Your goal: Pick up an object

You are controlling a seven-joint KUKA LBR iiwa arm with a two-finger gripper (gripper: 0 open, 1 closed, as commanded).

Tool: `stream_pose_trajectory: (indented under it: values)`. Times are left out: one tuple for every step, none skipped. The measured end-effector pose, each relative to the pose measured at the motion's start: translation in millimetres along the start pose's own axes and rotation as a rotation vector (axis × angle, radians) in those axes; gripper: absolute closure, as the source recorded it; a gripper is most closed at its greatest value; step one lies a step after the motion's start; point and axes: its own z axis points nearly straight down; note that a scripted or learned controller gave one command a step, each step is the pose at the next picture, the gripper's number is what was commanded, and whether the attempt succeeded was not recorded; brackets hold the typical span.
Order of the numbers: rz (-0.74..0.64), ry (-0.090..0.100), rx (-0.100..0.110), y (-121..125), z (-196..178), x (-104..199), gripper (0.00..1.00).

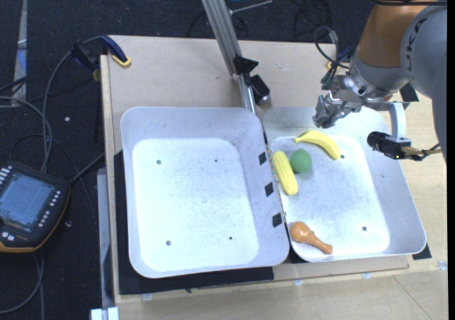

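- A squash [310, 235] is seen at the right bin's [370, 201] near edge.
- Corn [285, 172] and a green ball [301, 161] are seen touching mid-bin.
- A banana [319, 144] is seen beyond them.
- The gripper [325, 116] is poised above the far rim, just beyond the banana; its grip cannot be told.

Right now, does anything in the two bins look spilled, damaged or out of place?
Nothing stands out. The banana, corn cob, green ball and orange gourd-shaped toy all lie inside the right bin, with none spilled over its rim. The gripper hangs just above the bin's far edge.
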Motion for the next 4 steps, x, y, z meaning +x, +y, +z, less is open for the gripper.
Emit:
stream_pose_trajectory:
  values:
    - [0.0,0.0,-0.002,-3,-62,2,1.0]
    - [0.0,0.0,0.002,-2,-82,2,1.0]
    - [-0.004,0.002,0.004,-6,-82,53,1.0]
    - [-0.004,0.001,0.006,-12,-61,104,1.0]
